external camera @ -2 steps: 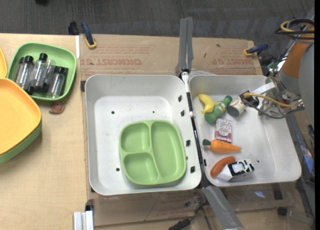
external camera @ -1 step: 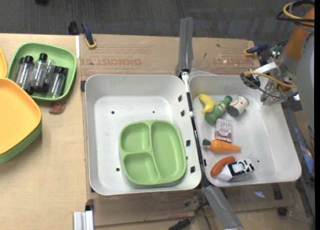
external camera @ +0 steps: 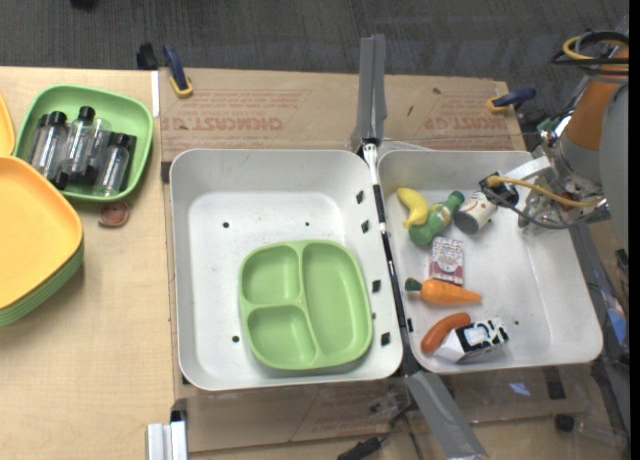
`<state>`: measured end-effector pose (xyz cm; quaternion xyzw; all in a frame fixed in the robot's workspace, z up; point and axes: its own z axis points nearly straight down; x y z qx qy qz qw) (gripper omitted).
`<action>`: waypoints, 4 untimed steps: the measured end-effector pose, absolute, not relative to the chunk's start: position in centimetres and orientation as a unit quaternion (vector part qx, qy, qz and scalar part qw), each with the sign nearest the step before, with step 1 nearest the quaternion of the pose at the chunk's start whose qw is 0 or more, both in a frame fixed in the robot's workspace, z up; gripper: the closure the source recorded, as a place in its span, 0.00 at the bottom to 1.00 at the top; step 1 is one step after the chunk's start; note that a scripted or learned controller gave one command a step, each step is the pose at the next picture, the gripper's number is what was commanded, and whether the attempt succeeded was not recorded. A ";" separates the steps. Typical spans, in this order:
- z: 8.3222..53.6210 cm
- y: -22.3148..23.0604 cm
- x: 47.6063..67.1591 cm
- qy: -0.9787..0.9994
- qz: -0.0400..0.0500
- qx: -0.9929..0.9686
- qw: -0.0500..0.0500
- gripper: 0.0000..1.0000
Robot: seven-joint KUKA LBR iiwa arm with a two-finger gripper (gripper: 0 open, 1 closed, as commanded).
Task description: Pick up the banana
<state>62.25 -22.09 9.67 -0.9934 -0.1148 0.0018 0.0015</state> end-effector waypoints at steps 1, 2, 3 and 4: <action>14.1 -20.0 64.1 -0.132 0.001 -0.991 0.000 1.00; 10.8 -22.3 61.5 -0.104 0.002 -0.995 0.001 1.00; 11.4 -22.1 64.3 -0.136 0.001 -0.991 0.000 1.00; 9.7 -22.1 61.8 -0.102 0.001 -0.995 0.001 1.00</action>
